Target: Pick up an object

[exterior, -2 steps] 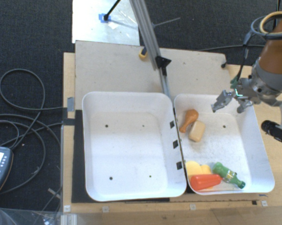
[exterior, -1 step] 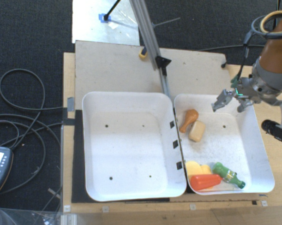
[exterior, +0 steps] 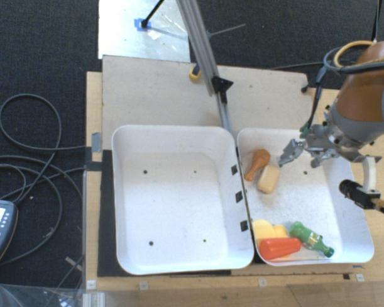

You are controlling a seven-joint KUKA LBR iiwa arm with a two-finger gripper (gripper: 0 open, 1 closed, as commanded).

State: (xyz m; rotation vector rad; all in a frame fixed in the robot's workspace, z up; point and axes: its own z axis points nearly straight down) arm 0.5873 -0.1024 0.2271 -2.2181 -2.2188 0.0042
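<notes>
Gripper (exterior: 303, 155) sits over the right bin (exterior: 359, 234), nothing between its fingers; fingers spread, one tip at left (exterior: 286, 158), the other toward the arm. Beige block (exterior: 268, 179) lies just below-left of the left fingertip, apart from it. Brown drumstick-shaped toy (exterior: 257, 163) lies left of the fingers, beside the block. Yellow piece (exterior: 268, 230), red-orange pepper-like toy (exterior: 279, 248) and green bottle (exterior: 311, 239) rest well below the fingers, at the bin's near wall.
</notes>
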